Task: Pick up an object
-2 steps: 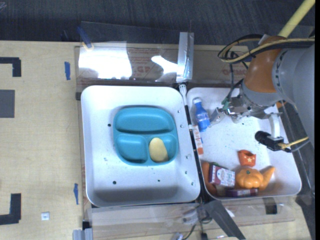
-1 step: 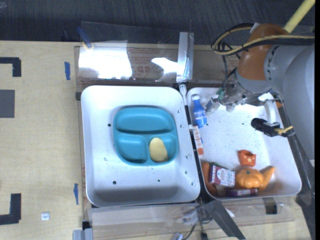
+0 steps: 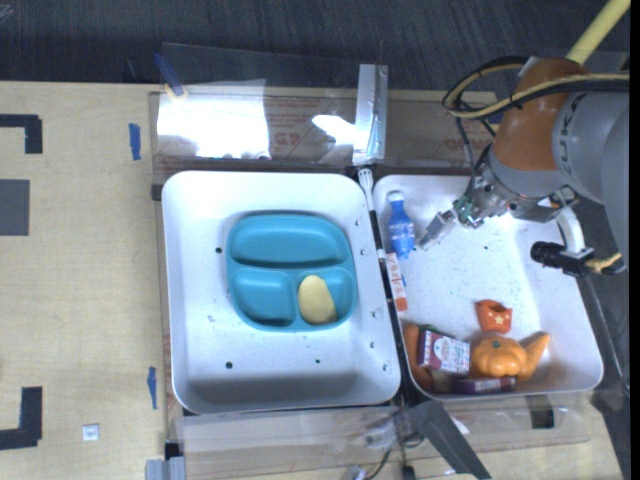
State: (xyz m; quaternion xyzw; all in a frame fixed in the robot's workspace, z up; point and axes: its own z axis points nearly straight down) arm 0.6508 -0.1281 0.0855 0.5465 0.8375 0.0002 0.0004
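The gripper [image 3: 436, 231] is hovering over the far part of the right bin [image 3: 560, 313], its fingers slightly spread and pinching nothing. Just left of it, a blue bottle [image 3: 400, 226] is lying by the bin's left wall. Toys, among them an orange pumpkin [image 3: 497, 357], are sitting at the near edge. In the left bin [image 3: 190, 298], a blue tray [image 3: 275, 268] is holding a yellow lemon [image 3: 317, 299].

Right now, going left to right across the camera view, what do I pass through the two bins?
Left bin → blue divided tray → yellow egg-shaped object → blue bottle → end effector → orange carton → right bin's far wall.
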